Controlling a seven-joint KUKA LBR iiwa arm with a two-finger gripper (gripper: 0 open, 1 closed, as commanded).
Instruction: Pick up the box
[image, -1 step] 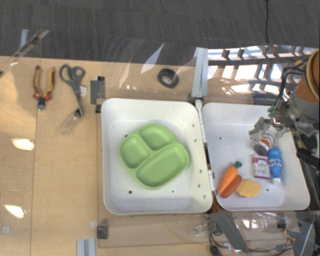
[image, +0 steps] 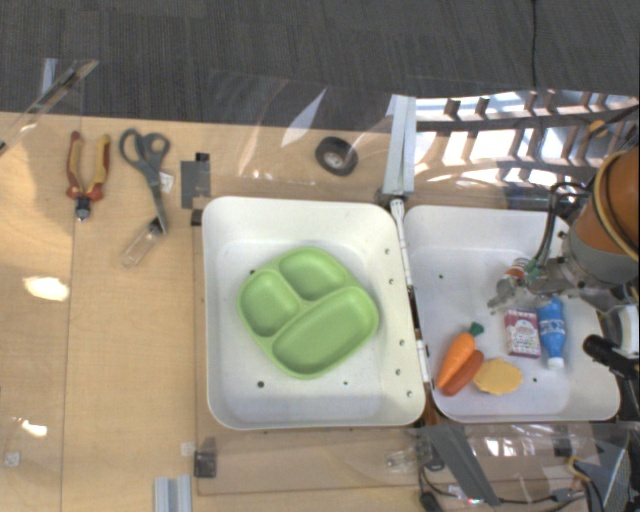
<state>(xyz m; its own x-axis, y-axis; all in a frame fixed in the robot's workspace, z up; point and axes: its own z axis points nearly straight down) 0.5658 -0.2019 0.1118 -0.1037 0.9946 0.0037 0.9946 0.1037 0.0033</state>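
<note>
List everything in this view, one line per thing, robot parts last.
box: 1, red and white, right bin, beside the bottle
bottle: 1, blue, white cap, right bin
carrot: 1, orange, green top, right bin
yellow toy: 1, right bin's near edge
divided plate: 1, green, left bin
bins: 2, white, side by side
pliers: 1, red handles, bench far left
scissors: 1, grey, bench
tape roll: 1, dark, behind the bins
arm: 1, grey and orange, right edge
gripper: 1, over the right bin, above the box

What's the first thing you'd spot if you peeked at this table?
The big green divided plate in the middle of the left bin grabs the eye first. Next comes the orange toy carrot in the right bin, beside a small red box and a blue bottle.
</note>
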